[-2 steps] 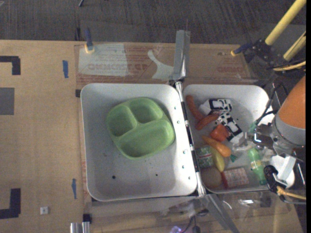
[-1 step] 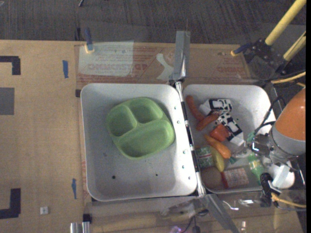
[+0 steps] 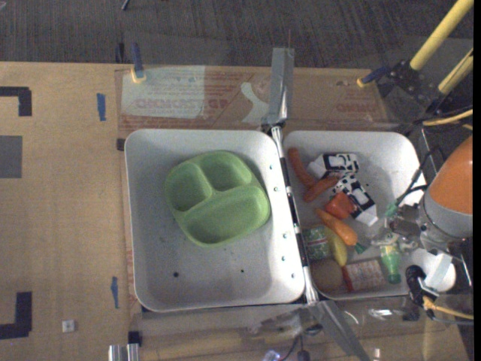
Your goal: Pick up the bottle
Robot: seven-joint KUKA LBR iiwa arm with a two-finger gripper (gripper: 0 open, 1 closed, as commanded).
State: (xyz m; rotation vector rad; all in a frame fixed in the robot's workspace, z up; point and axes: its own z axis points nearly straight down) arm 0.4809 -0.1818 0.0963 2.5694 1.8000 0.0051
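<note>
A small green bottle (image 3: 390,264) is in the right bin (image 3: 409,153), near its front right corner. A red-labelled container (image 3: 364,274) lies just to its left. The grey arm with its orange band (image 3: 455,179) reaches in over the bin's right rim. My gripper (image 3: 398,230) hangs low over the bin, just behind and above the bottle. Its tip is dark and cluttered with cables against the toys. Nothing can be seen held in it.
The right bin is crowded: orange carrot-like toys (image 3: 301,167), black-and-white cartons (image 3: 340,162), an orange and yellow piece (image 3: 340,235), a green can (image 3: 317,243) and a brown lump (image 3: 327,275). A green divided plate (image 3: 218,198) lies in the left bin (image 3: 150,262). A yellow pole (image 3: 443,25) stands at the back right.
</note>
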